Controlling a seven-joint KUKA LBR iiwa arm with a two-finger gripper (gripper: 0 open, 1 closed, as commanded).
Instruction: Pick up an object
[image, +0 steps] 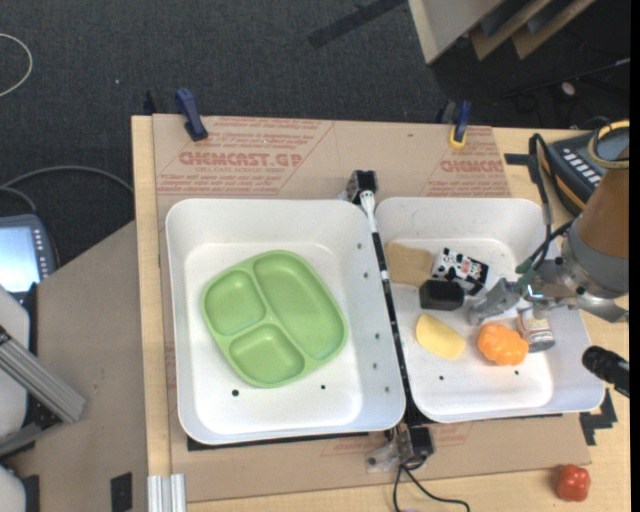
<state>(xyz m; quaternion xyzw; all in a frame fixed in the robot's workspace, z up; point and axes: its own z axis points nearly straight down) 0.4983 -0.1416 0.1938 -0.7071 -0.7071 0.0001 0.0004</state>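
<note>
We see two shallow white bins, the left bin (190, 300) and the right bin (480, 405), side by side on a cardboard-covered bench (270, 150), held by a blue clamp (190, 113) and a yellow clamp (460, 123), with a small red thing (572, 482) lying near the bench's front right corner.

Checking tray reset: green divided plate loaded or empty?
Empty. The green divided plate lies flat in the left bin; all three compartments show bare green, nothing in them.
</note>
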